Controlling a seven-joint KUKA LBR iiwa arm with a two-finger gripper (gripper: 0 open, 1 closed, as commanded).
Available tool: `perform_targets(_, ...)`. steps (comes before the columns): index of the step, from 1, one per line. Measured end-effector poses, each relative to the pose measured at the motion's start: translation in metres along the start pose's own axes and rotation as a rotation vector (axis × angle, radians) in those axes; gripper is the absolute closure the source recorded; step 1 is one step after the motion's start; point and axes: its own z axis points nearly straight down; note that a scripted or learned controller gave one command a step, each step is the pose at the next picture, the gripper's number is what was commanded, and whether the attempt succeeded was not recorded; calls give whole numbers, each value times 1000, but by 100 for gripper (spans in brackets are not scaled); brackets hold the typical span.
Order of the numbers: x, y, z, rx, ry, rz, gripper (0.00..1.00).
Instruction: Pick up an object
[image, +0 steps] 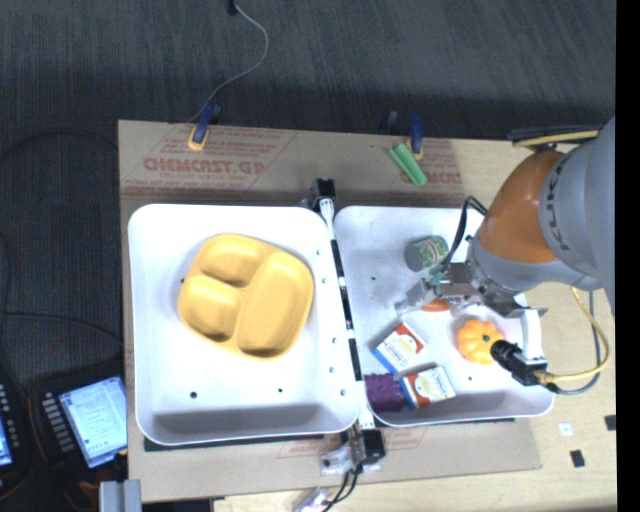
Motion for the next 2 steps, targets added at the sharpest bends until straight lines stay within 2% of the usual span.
perform_targets(1, 0, 0, -10, 0, 0, 0, 100)
perform_targets(2, 0, 0, -10, 1, 0, 0, 0)
